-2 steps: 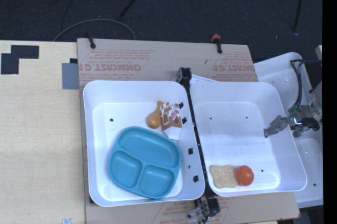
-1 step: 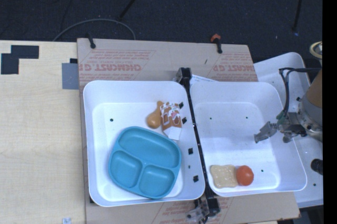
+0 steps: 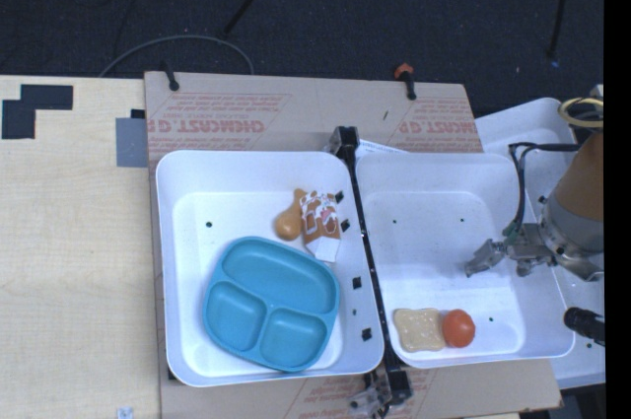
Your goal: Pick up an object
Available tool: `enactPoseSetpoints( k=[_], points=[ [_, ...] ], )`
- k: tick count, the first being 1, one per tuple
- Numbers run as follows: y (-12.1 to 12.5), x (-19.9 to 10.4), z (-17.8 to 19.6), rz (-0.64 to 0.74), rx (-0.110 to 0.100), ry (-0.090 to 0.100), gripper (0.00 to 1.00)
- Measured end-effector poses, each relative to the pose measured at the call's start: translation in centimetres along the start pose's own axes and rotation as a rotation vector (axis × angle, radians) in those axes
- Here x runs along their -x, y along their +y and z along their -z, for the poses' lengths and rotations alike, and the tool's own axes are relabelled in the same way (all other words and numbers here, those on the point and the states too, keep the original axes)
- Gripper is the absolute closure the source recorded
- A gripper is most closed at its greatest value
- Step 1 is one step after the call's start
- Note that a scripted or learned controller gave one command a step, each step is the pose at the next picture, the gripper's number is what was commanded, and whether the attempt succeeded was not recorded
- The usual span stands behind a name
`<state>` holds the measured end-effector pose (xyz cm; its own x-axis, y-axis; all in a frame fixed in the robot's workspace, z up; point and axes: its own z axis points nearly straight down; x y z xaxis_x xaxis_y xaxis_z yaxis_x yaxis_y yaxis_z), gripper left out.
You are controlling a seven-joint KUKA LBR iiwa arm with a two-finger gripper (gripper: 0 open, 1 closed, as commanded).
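Tomato: small, red and round, near the front edge of the right bin, touching the right side of a pale slice of bread; judged the likeliest thing to pick, since it lies closest to the tool.
Gripper: low over the right half of the right bin, reaching in from that bin's right edge; nothing sits between its fingers, and whether they are spread or pressed together cannot be told from this slant.
Arm: grey with an orange band, beyond the right bin's right edge.
Left bin: holds a blue divided plate toward its front, and a small tan and patterned toy near the wall it shares with the right bin.
Step in hand: the approach, by my reading; no grasp is made yet.
Next move: shift toward the front edge, centre over the tomato, come down with fingers apart, and close without catching the bread.
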<state>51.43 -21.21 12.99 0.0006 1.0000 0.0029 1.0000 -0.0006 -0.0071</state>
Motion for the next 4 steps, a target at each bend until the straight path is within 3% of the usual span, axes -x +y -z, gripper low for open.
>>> enactPoseSetpoints(
  k=[1, 2, 4],
  points=[
    [0.0, -0.1, -4.4, -0.001, 0.004, -0.002, 0.0],
    [0.1, 0.0, -3.1, -0.004, 0.006, -0.002, 1.0],
    [0.6, -0.4, 7.3, 0.003, 0.011, -0.004, 1.0]
  ],
)
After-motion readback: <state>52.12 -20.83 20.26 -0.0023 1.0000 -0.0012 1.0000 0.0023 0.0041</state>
